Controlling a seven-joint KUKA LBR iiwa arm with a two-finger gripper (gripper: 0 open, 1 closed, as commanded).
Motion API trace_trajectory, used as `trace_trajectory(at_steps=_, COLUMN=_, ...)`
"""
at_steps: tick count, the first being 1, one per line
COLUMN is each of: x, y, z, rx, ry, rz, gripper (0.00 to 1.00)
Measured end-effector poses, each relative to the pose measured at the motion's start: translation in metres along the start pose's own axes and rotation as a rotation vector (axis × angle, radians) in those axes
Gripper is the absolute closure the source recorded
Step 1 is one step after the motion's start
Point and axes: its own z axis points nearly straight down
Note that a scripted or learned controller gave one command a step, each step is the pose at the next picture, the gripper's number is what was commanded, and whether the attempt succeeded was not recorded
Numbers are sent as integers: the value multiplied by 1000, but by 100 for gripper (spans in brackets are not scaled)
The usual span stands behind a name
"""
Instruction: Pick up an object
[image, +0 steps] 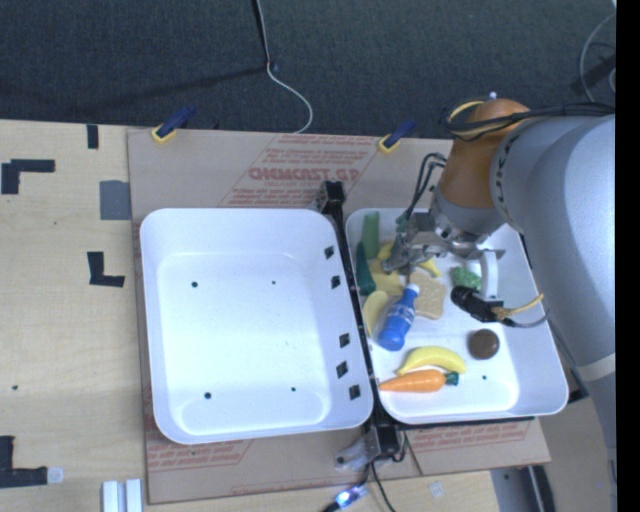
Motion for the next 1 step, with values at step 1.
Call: trace_trajectory(at_steps=1, x=131, y=22, z=-106, rx=-8, ry=6, rz=-13, gripper=100)
